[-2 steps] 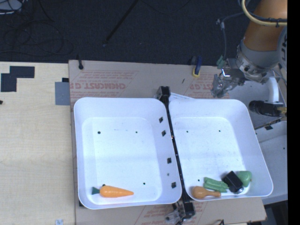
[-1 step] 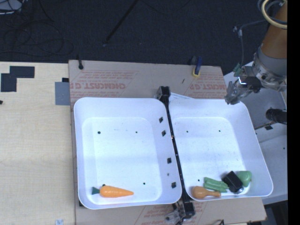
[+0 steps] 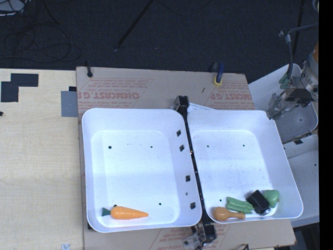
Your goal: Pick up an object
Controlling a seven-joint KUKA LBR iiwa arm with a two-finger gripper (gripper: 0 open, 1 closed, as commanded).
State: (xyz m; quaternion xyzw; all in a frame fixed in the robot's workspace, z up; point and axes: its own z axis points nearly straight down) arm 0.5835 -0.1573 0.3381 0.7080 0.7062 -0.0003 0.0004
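Near edge, left bin [image 3: 93, 139]: we note an orange carrot [image 3: 129, 213] lying flat at the front wall. Right bin [image 3: 291, 176], front right corner: a tan pear-shaped piece [image 3: 227, 214], a green pod [image 3: 239, 205], a black block [image 3: 258, 201] and a green lump [image 3: 271, 196], clustered and touching. Farther back, the hand [image 3: 283, 105] sits outside the right bin's far right corner, above the worktop [image 3: 36, 155]; whether it is open or closed we cannot tell.

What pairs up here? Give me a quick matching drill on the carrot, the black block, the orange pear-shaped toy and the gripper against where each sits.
Things:
1. carrot
2. black block
3. orange pear-shaped toy
4. gripper

Places:
A. right bin, near-left corner
B. outside the bins, past the right bin's far right corner
C. left bin, near edge
D. right bin, over the green toys

Pairs: 1-C, 2-D, 3-A, 4-B
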